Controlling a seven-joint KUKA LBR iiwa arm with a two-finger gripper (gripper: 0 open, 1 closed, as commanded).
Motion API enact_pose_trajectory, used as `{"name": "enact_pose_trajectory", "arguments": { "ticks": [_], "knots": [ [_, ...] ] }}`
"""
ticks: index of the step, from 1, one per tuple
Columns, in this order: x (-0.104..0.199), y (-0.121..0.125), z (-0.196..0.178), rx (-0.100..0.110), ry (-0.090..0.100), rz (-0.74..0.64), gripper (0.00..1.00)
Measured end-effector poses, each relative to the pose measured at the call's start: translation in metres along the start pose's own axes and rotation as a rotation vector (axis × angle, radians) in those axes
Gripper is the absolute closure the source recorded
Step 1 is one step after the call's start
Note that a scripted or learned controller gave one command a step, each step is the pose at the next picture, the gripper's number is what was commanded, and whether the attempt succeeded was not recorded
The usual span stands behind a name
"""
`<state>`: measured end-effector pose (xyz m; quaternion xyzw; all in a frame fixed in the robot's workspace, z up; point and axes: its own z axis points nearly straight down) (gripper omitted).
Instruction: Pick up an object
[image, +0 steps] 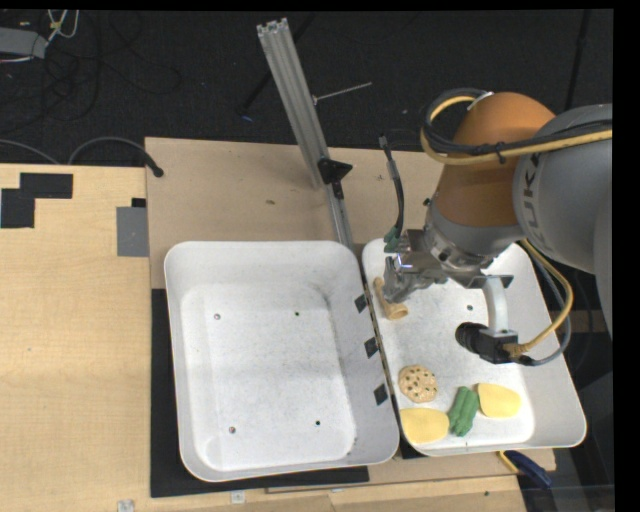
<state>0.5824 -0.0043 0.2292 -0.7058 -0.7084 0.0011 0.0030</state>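
Overhead slanted view of the worktop (90, 300) with two shallow white bins side by side. The left bin (200, 450), at the centre of the frame, carries no loose objects that can be made out. The right bin (560, 420), at the right of centre, holds all the candidates for the pick: a small tan object (393, 308) near the bin's upper left corner, close against the dividing edge; a round speckled cookie-like piece (417, 382) lower down; and, along the bottom edge, a yellow piece (425, 425), a green piece (463, 410) and a second yellow piece (499, 401) lying close together, the green one between the two yellow ones. The grey arm (560, 180) with its orange band reaches in from the upper right, and the gripper (400, 280) is lowered into the upper left part of the right bin, directly above or upon the tan object. Whether the gripper is open, closed or gripping anything cannot be told from this angle, nor whether it touches the tan object. Judged from this layout, the approach to a target appears made, while the grasp itself and the lift remain to be confirmed; every object appears to rest on the bin floor, so the task is judged not yet complete.
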Motion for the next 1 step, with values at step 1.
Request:
{"name": "enact_pose_trajectory", "arguments": {
  "ticks": [1],
  "knots": [
    [0.0546, -0.0167, -0.0092, 0.000, 0.000, -0.001, 1.00]
  ]
}}
